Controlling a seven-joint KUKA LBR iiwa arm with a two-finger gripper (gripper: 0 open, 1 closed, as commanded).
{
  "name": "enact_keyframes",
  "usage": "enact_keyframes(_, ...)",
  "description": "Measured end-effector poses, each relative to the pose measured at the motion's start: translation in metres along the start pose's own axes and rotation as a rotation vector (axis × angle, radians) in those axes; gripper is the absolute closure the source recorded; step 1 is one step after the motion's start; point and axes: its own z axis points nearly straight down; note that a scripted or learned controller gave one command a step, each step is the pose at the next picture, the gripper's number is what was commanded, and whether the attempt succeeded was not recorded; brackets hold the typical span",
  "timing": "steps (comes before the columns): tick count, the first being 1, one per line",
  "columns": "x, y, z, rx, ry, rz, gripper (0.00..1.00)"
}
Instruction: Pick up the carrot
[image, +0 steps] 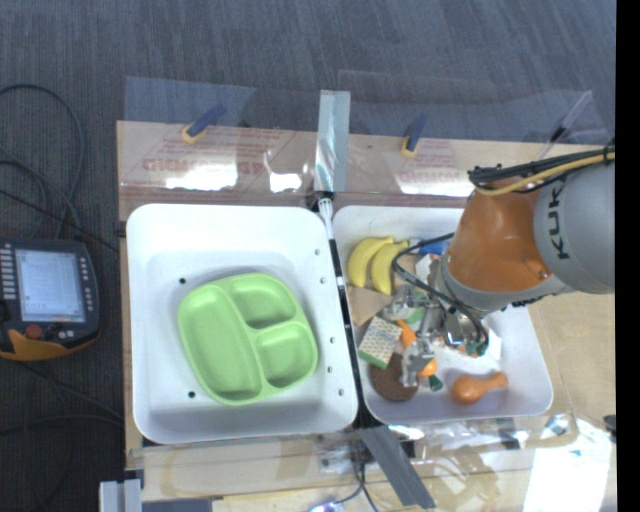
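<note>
While the green plate (247, 338) sits idle in the left bin (150, 300), the carrot (407, 335) lies in the right bin's (535, 380) clutter; the gripper (420, 352) should descend squarely. Its grip: cannot tell.

gripper (420, 352) low in right bin (535, 390) – among clutter | green plate (248, 338) – left bin (150, 300)

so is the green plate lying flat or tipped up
Flat: the green divided plate lies face up on the left bin's floor, all three compartments showing.
</note>
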Motion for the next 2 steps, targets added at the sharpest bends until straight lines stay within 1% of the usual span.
enact_keyframes(1,-0.003,-0.001,-0.012,0.005,-0.012,0.0,1.0)
enact_keyframes(2,0.024,0.026,-0.092,-0.005,0.005,-0.258,1.0)
